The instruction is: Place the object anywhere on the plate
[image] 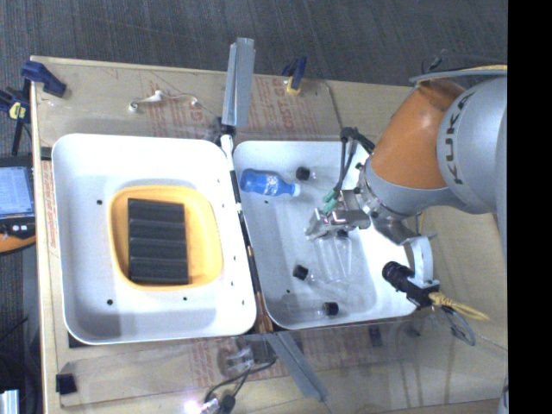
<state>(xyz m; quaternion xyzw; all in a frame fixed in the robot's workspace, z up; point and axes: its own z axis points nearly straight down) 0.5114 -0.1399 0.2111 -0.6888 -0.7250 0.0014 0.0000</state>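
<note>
Gripper (332, 224) low in right bin (280, 158), finger state impossible to tell. Blue bottle (268, 184) lying near bin's upper left, ungrasped. Yellow plate (205, 240) in left bin awaiting it. Everything left.

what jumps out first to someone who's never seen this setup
The grey arm with its orange band enters from the right, its gripper low over the right bin. In the left bin sits a yellow plate bearing a dark ribbed block. A blue bottle lies on its side near the right bin's upper left corner.
</note>
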